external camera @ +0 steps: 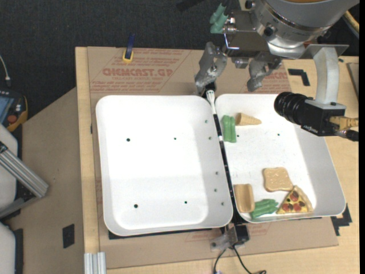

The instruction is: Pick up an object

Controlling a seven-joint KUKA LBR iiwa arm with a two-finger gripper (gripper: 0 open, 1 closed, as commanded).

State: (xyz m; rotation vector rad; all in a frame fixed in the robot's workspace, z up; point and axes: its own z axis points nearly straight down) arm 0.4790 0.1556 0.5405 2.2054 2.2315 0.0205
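Note:
My gripper (231,77) hangs high over the back edge of the right bin (302,153), its two grey fingers (206,73) spread wide apart with nothing between them. Below it, near the bin's back left, lie a green stick-shaped toy (228,129) and a small tan cone (247,119). At the front of the bin sit a toast slice (277,179), a tan bread piece (244,197), a green bean-like toy (263,208) and a pizza slice (296,201).
The left bin (159,164) stands beside the right one, sharing a middle rim. A black cylinder on a white bracket (305,112) juts over the right bin's back right. Both bins rest on brown cardboard (142,67).

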